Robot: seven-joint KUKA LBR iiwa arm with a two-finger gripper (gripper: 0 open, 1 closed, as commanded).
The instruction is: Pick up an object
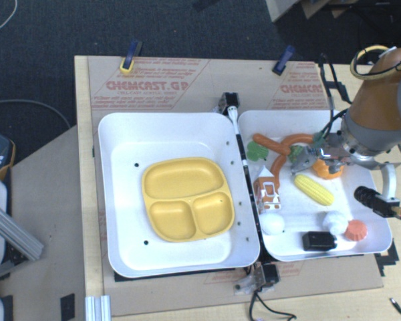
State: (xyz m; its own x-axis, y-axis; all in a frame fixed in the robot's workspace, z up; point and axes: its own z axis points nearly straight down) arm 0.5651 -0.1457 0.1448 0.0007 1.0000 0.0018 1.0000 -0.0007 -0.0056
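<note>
Black block (319, 241) at near rim looks rigid, light, graspable across its short sides; gripper (312, 156) state: cannot tell.

I saw a yellow divided plate (186, 198) in the white left bin (113, 179). In the white right bin (381, 236) lay a yellow corn (313, 189), an orange curved piece (281, 147), a green piece (257, 151) and a black block (319, 241).

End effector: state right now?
End effector: cannot be told. It sits low in the right bin near the orange toy.
</note>
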